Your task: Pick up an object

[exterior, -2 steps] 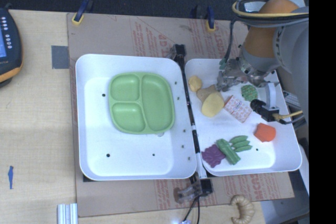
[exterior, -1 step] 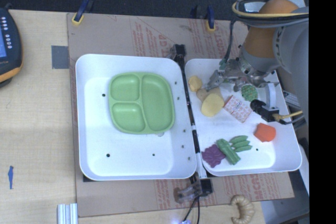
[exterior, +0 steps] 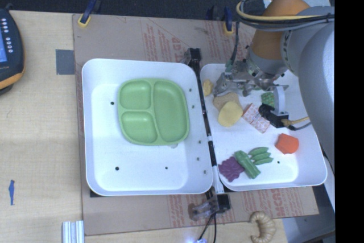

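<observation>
Our claw point(exterior: 242, 83) hangs low at the right bin's point(exterior: 310, 176) twelve o'clock end; whether it grips anything we cannot tell. At its six o'clock sit a tan piece point(exterior: 226, 101) and a yellow piece point(exterior: 230, 114), touching. We judge a descent could nudge one aside. The wrist hides what lies beneath.

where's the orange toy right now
The orange toy lies in the right bin, near its right side, just right of the pink block and up-right of the green bean pods.
</observation>
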`<state>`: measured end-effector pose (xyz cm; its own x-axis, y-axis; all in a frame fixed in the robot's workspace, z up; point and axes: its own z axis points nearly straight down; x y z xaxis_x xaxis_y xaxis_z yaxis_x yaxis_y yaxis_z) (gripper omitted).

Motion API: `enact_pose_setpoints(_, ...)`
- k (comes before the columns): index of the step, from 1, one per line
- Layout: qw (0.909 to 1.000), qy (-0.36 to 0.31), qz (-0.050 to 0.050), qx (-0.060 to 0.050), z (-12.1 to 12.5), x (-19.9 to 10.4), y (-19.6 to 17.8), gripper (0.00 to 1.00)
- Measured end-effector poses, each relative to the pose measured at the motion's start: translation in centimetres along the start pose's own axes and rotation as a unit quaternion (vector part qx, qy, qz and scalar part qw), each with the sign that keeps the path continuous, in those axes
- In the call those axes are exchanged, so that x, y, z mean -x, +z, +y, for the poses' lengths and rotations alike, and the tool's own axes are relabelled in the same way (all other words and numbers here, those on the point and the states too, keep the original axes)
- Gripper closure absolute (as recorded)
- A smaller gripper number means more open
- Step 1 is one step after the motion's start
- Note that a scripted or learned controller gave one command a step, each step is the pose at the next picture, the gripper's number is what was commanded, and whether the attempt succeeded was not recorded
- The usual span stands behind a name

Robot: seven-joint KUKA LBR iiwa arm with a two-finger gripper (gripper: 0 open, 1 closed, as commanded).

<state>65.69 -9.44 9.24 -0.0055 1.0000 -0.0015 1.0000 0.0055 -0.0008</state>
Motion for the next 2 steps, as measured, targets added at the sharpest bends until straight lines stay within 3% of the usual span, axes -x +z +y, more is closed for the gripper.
enact_pose_setpoints(1, 1.0000, 0.001, 0.000, -0.003, -3.0, -0.2, 0.1, 0.00)
enact_pose_setpoints(2, 1.0000, 0.001, 0.000, -0.003, -4.3, 0.4, 0.1, 0.00)
